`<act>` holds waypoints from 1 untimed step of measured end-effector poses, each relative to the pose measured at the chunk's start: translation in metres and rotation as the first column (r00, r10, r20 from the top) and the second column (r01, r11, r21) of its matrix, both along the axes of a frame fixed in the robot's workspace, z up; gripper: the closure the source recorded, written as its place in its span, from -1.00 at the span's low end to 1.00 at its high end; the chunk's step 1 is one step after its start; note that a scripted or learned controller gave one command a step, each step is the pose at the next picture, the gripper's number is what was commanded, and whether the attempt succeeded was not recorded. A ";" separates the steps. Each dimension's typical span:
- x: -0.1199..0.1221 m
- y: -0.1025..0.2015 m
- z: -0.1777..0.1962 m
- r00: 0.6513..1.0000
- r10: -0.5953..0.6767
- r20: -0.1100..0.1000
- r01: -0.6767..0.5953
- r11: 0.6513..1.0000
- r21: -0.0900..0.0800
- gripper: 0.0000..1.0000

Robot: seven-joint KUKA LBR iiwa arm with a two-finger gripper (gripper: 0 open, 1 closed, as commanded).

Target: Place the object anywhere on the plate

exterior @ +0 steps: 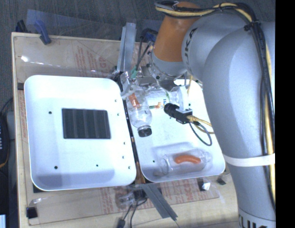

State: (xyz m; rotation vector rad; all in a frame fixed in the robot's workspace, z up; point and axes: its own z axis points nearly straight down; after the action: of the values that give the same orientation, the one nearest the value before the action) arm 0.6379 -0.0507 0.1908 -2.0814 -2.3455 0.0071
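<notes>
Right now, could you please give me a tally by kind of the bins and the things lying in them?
white bins: 2
clear plastic bottles: 2 (one with a dark cap, one with something orange inside)
dark ribbed plate: 1
Total: 5

Orange object (187,159) on clear plate (207,161)
</notes>
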 end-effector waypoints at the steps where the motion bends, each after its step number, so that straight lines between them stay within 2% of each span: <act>1: -0.016 0.094 0.016 1.000 0.023 0.001 -0.023 1.000 0.000 1.00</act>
State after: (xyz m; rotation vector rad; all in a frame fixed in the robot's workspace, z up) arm 0.6221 0.0428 0.2071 -2.0550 -2.3694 0.0067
